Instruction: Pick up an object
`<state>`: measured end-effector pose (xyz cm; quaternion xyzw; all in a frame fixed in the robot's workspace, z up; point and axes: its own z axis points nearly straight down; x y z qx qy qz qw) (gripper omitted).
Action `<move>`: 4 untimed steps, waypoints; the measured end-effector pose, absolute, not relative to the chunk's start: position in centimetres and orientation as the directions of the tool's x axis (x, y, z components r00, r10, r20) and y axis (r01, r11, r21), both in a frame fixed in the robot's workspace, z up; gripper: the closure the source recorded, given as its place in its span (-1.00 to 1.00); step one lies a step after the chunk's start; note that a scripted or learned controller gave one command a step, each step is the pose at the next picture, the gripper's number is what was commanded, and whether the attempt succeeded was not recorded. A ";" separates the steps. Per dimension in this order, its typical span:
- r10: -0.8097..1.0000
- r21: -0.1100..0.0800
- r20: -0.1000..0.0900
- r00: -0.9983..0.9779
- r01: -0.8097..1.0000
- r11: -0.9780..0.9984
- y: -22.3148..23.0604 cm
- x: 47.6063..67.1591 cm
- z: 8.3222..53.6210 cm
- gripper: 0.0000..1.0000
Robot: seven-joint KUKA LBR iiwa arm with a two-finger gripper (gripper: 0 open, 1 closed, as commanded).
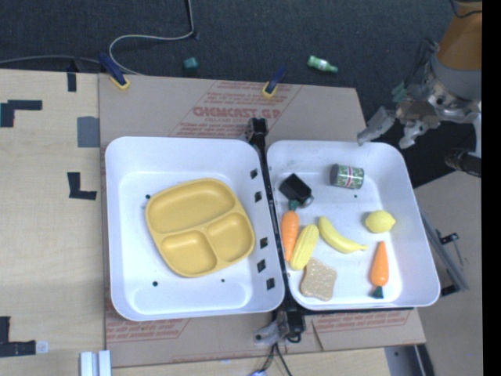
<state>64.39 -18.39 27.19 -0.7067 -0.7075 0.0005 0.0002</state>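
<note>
Gripper (389, 131) spread open, holding nothing — above right bin's (415, 202) far rim, green can (346, 176) just below-left

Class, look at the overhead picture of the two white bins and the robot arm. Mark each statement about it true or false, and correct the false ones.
1. The yellow divided plate lies in the left bin. True.
2. The gripper holds the lemon. False: the lemon lies in the right bin, and the gripper hangs open over that bin's far right corner, with nothing between its fingers.
3. Two carrots lie in the right bin. True: one carrot beside the corn cob, another near the right wall.
4. The banana rests on the plate. False: it lies in the right bin between the corn cob and the lemon.
5. The can stands upright. False: it lies on its side.
</note>
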 end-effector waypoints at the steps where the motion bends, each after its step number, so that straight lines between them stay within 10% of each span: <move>1: 1.000 -0.003 0.001 -0.002 1.000 0.002 -13.7 58.8 14.9 -1.00; 2: 1.000 -0.007 0.002 0.000 1.000 0.000 -16.2 64.2 8.5 -1.00; 3: 1.000 0.001 -0.002 0.001 1.000 -0.001 -17.5 53.8 8.6 -1.00; 4: 1.000 0.005 -0.002 0.000 1.000 0.000 -13.1 48.5 8.6 -1.00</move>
